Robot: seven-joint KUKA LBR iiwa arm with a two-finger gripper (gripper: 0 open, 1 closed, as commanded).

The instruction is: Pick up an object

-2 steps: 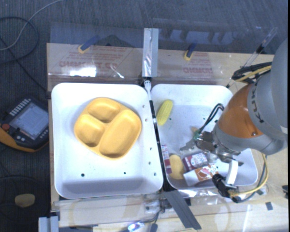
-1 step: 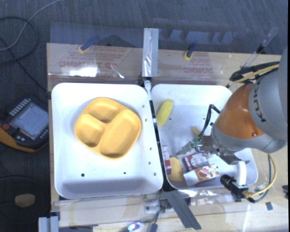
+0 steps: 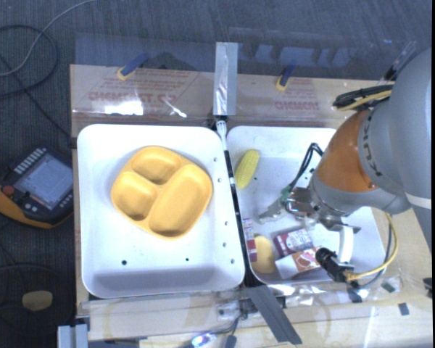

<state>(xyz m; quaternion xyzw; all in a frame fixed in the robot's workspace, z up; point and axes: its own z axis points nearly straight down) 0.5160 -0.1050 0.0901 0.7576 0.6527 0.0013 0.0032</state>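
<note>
- Gripper low in the right bin, under the orange band of the arm; spread of the tool impossible to tell, nothing visibly held
- Just below it a red-brown packet, beside a yellow round piece at the bin's front-left corner
- Corn cob near the divider, apart from the gripper
- Left bin bearing a yellow divided tray
- Handheld pendant on dark carpet to the left

Grey arm, orange wrist band (black and yellow cables trailing).
</note>
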